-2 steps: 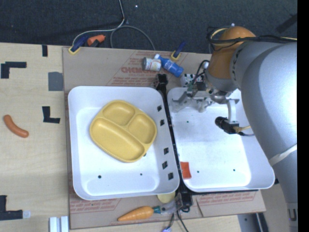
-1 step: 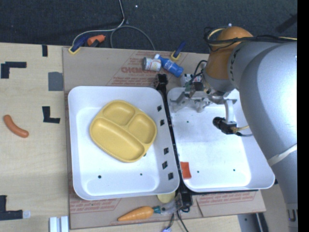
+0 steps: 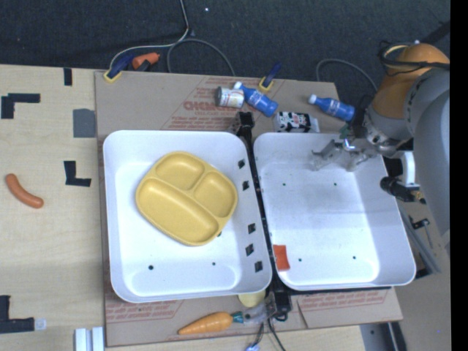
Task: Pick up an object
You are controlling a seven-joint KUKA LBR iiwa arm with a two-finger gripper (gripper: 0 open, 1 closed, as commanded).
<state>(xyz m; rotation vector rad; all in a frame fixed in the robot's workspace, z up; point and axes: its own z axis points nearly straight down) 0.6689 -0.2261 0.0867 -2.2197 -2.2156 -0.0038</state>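
The claw (image 3: 333,154) sits at the upper right of the frame, low over the top edge of the right bin (image 3: 380,262), its grey metal parts pointing left; how far it is open cannot be told, and nothing can be seen between its fingers. Behind it the arm (image 3: 431,130) runs off the right edge, with its orange band (image 3: 406,75) at the upper right. The right bin's floor is bare white apart from a small orange tag (image 3: 280,257) near its lower left corner. In the left bin (image 3: 124,269) lies a yellow divided plate (image 3: 188,197), flat and turned at a slant, well apart from the claw. Above the bins, on the cardboard (image 3: 146,101), lie a blue bottle (image 3: 259,100) beside a small white-and-brown jar (image 3: 229,96), another blue bottle (image 3: 332,107) near the claw, and a black-and-white packet (image 3: 295,122) just over the right bin's rim. A toy carrot (image 3: 207,324) lies below the bins at the bottom centre, and a toy sausage (image 3: 24,191) rests on the table (image 3: 44,269) at the far left.
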